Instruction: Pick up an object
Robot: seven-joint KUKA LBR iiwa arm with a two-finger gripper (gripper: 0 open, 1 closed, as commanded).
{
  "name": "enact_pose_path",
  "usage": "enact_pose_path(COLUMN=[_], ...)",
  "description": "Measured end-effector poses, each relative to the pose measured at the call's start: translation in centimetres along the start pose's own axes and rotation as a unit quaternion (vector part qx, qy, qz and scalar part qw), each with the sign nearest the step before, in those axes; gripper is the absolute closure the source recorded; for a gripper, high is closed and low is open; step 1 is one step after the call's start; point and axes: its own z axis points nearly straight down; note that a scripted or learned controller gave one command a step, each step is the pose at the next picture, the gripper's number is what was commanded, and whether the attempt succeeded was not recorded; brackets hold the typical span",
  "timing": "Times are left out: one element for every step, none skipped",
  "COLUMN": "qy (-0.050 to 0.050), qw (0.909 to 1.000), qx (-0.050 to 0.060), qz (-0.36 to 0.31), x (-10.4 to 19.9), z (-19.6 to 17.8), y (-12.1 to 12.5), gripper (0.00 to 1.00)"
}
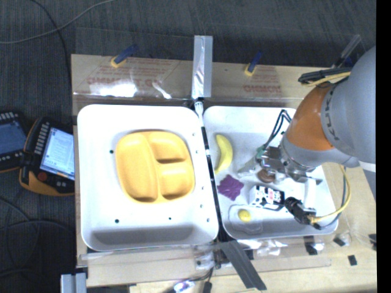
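Gripper low in right bin near banana, purple piece; jaw state impossible to tell; yellow tray in left bin.

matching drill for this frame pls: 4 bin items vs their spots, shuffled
Items:
1. yellow divided tray
2. banana
3. purple object
4. small yellow object

Places:
A. right bin, near its front wall
B. right bin, by the divider, toward the back
C. left bin, centre
D. right bin, just in front of the banana

Pairs: 1-C, 2-B, 3-D, 4-A
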Motion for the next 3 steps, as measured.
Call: enact_pose_path(qy=[0.001, 0.003, -0.001], qw=[1.0, 1.0, 0.9936], qx=[-0.003, -0.006, 0.009], qz=[0.001, -0.001, 0.113], x=[-1.9, -1.7, 0.1], z=[-0.1, -1.0, -12.2], y=[-4.9, -4.5, -5.6], gripper=[0.0, 1.0, 1.0])
